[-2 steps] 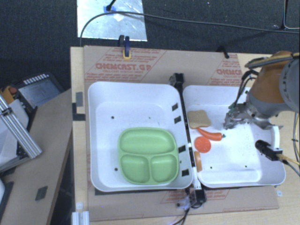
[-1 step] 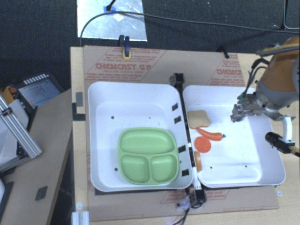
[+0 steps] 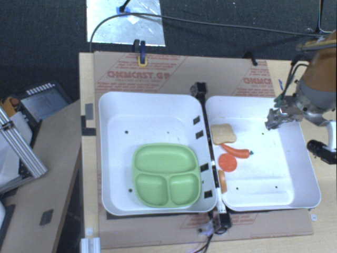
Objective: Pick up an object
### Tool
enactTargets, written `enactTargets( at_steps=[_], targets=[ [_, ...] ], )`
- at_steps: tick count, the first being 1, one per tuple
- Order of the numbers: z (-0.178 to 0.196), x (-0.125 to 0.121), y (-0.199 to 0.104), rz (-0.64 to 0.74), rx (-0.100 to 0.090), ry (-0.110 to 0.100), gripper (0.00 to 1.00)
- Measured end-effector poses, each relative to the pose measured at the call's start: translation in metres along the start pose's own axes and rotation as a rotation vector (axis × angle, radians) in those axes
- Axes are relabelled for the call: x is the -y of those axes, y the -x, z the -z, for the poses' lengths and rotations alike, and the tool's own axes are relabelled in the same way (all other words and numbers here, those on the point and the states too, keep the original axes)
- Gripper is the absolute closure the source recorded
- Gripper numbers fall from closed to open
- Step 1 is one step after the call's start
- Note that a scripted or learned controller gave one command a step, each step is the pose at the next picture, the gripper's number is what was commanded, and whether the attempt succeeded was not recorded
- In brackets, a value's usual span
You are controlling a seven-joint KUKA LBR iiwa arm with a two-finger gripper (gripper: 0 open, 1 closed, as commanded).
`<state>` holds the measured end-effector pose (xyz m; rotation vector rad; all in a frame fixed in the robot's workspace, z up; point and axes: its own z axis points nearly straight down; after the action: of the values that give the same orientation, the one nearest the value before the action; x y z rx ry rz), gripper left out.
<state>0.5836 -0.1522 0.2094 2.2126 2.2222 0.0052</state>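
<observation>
The end effector (image 3: 274, 121) hangs over the upper right of the shallow white plastic right-hand bin (image 3: 295, 194), well apart from the food, likely not yet down on a target; whether it is clenched or released I cannot tell. Along that bin's left wall lie a tan bread slice (image 3: 223, 134), a glossy orange-red carrot-shaped toy (image 3: 235, 151) and a flat red disc (image 3: 228, 163). The left bin (image 3: 113, 120) holds a smooth green three-compartment plate (image 3: 166, 174).

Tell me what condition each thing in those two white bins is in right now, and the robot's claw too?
Green divided tray: flat in the left bin, nothing in it.
Bread slice: lying flat in the right bin, untouched.
Orange chili pepper: lying on its side.
Red round slice: flat.
Gripper: above the right bin, holding nothing.
</observation>
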Motion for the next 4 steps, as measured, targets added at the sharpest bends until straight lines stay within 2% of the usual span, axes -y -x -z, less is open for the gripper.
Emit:
enactTargets(
  at_steps=[1, 2, 4],
  targets=[
    [0.035, -0.002, 0.000, 0.000, 0.000, -0.001, 1.00],
    [0.043, 0.001, -0.052, 0.005, -0.003, -0.003, 1.00],
    [0.022, 0.022, -0.160, 0.004, -0.004, -0.006, 1.00]
  ],
)
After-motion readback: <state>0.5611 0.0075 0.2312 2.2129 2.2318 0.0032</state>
